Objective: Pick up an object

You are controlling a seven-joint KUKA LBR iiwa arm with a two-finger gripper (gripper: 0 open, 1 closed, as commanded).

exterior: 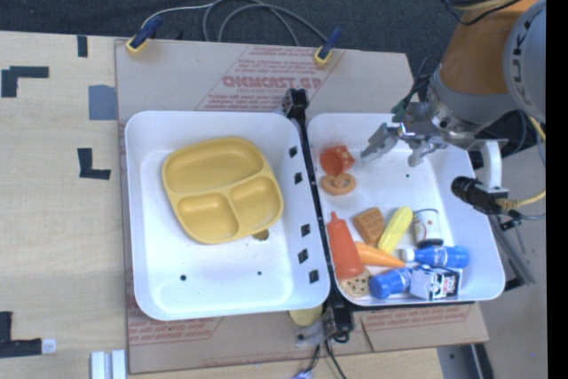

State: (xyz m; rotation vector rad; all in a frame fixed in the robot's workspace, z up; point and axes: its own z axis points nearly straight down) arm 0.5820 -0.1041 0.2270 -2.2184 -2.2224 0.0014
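— What lies nearest the camera in your right bin (pixel 475 231)?

— Taking the yellow corn cob (pixel 395 228) as my landmark: in front of it, at the near wall, sit a blue bottle (pixel 390 283) and a small dark carton (pixel 436 282), with a second blue piece (pixel 441 256) just behind the carton. An orange carrot (pixel 382 256) lies between the corn cob and the blue bottle. Left of the carrot stands an orange-red bottle (pixel 343 248), and a brown cookie-like piece (pixel 355 284) rests at that bottle's base.

— And beside the corn itself?

— A tan bread slice (pixel 369 223) touches it on the left. A small can (pixel 428 226) sits just to its right.

— Farther back?

— Beyond the corn cob, towards the divider between the bins, lies a round brown pastry (pixel 337 184), with a red item (pixel 335 160) just behind it, touching or nearly so.

— Where is your tool?

— My tool (pixel 398 147) hangs over the far part of the right bin, beyond the corn cob and to the right of the red item. Its two fingers (pixel 380 142) stand spread apart with nothing between them. Every object is lying in the bin, so none is picked up yet.

— The other bin?

— Well left of the corn cob, the left bin (pixel 142 217) holds a yellow divided plate (pixel 222 188). Both bins rest on a cardboard sheet (pixel 257 80) on the bench (pixel 53 217), clamped at its far edge.
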